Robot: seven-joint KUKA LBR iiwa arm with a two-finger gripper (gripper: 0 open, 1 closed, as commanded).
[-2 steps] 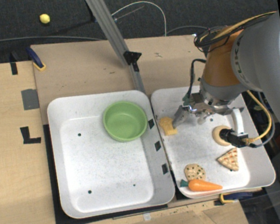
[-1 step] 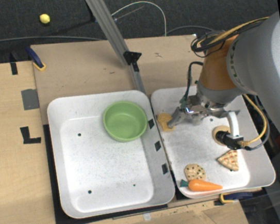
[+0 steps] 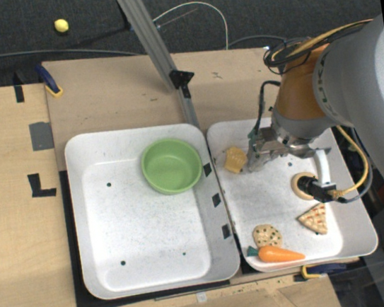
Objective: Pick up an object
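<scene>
1. Two shallow white bins are seen side by side on the bench: the left bin (image 3: 102, 220) and the right bin (image 3: 278, 201).
2. A green bowl (image 3: 171, 165) is set upright in the upper right part of the left bin.
3. The gripper (image 3: 254, 161) is lowered into the upper part of the right bin, just beside a small yellow block (image 3: 234, 160) near that bin's left wall.
4. Whether its grasp is spread or pressed together cannot be told; nothing is seen pinched by it.
5. A round cookie (image 3: 266, 235) and an orange carrot (image 3: 281, 254) are placed at the bin's front edge, touching or nearly so.
6. A pizza slice (image 3: 314, 219) is laid to their right, with a ring-shaped piece (image 3: 303, 185) above it.
</scene>
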